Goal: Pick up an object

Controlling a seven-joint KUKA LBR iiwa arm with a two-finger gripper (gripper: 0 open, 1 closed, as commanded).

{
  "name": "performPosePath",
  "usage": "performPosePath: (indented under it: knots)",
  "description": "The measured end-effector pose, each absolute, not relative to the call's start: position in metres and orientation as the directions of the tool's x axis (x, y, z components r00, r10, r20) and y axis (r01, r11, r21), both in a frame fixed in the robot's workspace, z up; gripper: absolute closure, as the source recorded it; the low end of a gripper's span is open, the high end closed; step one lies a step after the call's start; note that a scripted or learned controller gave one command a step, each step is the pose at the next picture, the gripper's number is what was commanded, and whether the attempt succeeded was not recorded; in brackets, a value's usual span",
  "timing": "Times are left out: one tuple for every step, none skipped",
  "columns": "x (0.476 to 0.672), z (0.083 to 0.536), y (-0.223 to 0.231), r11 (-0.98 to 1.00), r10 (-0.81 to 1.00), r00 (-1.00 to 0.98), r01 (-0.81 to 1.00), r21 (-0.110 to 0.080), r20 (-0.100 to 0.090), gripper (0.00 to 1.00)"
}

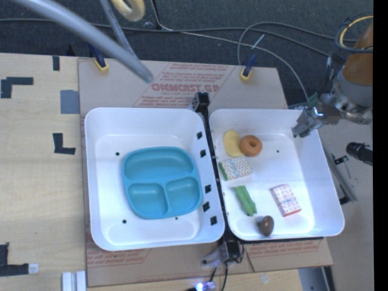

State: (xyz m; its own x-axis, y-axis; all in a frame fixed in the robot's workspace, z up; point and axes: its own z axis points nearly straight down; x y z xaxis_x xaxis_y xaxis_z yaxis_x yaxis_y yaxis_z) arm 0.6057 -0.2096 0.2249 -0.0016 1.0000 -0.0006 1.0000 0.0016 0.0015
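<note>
Brown ring donut point(250, 145) lies flat in the right bin point(315, 180), touching a yellow piece point(231, 142). Gripper point(305, 123) sits over bin's top-right rim, well apart from donut; can't tell its state.

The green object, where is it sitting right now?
In the camera view, the green object lies in the right bin, low and left, below the patterned packet and just above the brown object.

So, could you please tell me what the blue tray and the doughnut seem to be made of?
Blue tray: probably moulded plastic, with a smooth, even colour, soft sheen and three rounded compartments. Doughnut: likely a toy in plastic or rubber, uniformly orange-brown and matte; too small to be sure.
</note>
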Motion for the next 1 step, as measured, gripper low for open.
performPosePath:
  knots:
    - [0.5989,0.2147,-0.1572,0.005,1.0,-0.005,1.0,-0.002,0.001,1.0]
